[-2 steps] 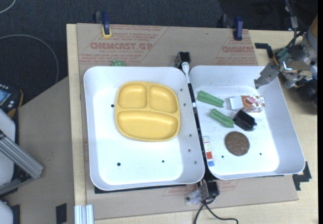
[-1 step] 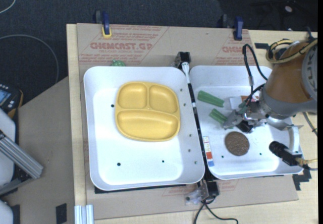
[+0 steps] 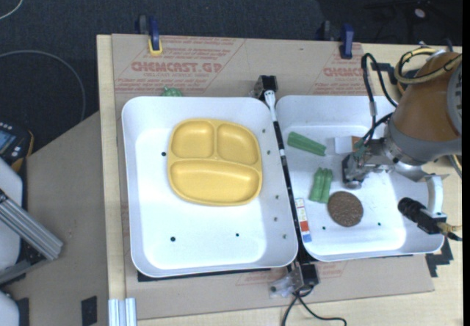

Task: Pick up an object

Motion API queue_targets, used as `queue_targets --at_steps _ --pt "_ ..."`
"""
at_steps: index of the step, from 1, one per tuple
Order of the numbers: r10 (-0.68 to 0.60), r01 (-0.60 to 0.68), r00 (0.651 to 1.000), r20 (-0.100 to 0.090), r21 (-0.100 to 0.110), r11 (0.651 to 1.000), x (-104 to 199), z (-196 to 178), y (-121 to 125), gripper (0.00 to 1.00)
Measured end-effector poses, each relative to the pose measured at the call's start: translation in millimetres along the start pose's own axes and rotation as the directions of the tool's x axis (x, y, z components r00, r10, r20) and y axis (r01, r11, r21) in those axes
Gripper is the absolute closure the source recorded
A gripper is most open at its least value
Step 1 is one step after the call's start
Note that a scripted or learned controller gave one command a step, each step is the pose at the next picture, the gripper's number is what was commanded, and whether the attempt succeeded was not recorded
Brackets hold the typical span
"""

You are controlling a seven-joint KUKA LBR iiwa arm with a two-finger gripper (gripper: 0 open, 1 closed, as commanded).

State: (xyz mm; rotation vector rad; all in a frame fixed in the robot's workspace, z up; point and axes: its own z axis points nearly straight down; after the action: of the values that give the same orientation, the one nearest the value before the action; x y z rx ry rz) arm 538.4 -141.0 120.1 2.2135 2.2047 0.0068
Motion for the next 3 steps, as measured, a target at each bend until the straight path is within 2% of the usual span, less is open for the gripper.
queue_targets --at_steps 1,2,3 --pt "-0.014 0.014 1.000 -0.014 0.009 1.000 100.4 -69.6 -26.6 1.00" --pt "-0.011 0.011 1.000 -0.012 0.015 1.000 154.0 -101.8 -59.1 1.00" --pt "-0.009 0.009 1.000 -0.013 -0.005 1.000 172.3 -259.7 -53.6 1.00"
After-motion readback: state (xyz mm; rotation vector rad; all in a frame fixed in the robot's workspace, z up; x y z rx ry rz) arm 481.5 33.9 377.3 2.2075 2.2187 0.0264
